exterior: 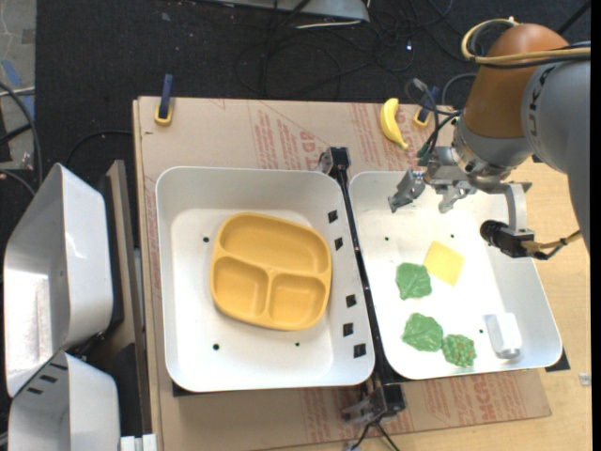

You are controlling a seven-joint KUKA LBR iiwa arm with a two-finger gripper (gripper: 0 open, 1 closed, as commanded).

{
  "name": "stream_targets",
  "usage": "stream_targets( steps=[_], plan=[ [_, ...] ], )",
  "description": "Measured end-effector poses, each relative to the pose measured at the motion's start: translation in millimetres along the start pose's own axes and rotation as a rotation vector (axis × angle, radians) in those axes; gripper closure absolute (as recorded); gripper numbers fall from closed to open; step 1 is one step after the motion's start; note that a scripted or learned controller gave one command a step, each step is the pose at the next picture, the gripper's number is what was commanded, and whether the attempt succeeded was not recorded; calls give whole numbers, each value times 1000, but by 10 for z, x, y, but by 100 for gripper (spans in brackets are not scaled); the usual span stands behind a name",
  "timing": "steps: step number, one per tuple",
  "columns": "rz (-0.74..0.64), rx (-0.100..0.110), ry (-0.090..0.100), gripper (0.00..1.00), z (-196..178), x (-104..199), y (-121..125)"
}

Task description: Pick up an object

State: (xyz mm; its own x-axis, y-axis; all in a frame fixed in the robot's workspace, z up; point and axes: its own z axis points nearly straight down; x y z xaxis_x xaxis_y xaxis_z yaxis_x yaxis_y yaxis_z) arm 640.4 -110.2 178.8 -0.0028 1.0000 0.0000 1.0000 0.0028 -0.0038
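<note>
My gripper (427,195) hangs over the far end of the right bin (540,294), open, with only bare bin floor showing between its fingers. Below it in that bin lie a flat yellow square (445,262), a green leafy piece (412,280) beside the square, two more green pieces (423,332) (458,349) near the front, and a small white block (502,334) at the front right. The yellow square is the closest of them to the gripper, and the gripper touches none of them.
A yellow divided plate (272,271) lies in the left bin (178,252). A yellow banana (392,122) rests on the bench behind the right bin. A black divider (355,261) runs between the bins. White tubs (52,252) stand at the far left.
</note>
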Motion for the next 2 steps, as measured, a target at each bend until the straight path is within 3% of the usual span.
stream_targets(
  steps=[1,2],
  plan=[
    [4,0,0,0,632,11,-35],
    [4,-6,-1,100,492,11,-20]
  ],
)
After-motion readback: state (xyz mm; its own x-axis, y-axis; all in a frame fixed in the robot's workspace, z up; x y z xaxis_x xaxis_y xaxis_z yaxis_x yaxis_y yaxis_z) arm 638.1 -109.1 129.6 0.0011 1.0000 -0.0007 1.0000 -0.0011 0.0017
